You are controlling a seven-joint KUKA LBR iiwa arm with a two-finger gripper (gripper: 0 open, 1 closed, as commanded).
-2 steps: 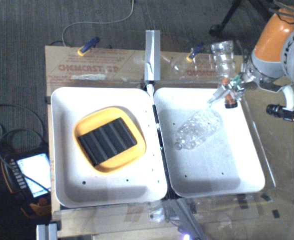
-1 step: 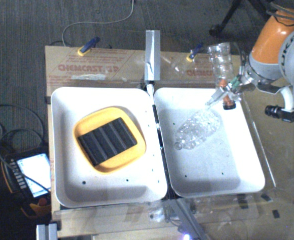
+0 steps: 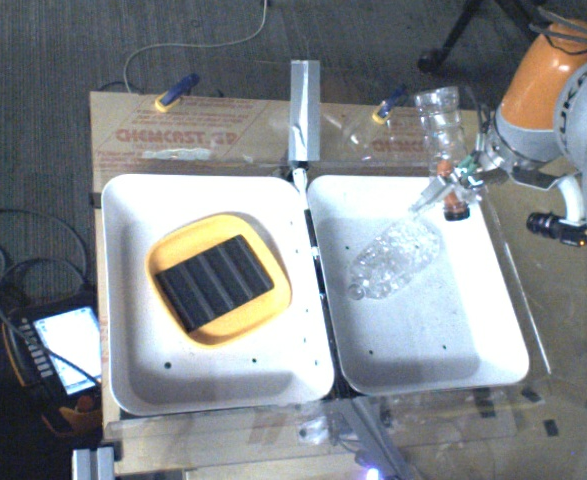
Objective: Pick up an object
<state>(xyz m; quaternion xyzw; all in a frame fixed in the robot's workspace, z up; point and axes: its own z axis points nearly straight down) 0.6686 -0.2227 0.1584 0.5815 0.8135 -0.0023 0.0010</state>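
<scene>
The gripper hangs over the right bin's far right corner. A clear bottle lies below it. A yellow tray fills the left bin.

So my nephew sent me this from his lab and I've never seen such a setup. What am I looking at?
One camera looks down at a slant on a bench with two shallow white trays. The left bin holds a yellow tray with a black ribbed insert. The right bin holds a crumpled clear plastic bottle. From the right reaches a robot arm, grey and orange. Its gripper hangs over the right bin's far corner, beside the bottle's end; I can't tell whether it grips anything.
</scene>
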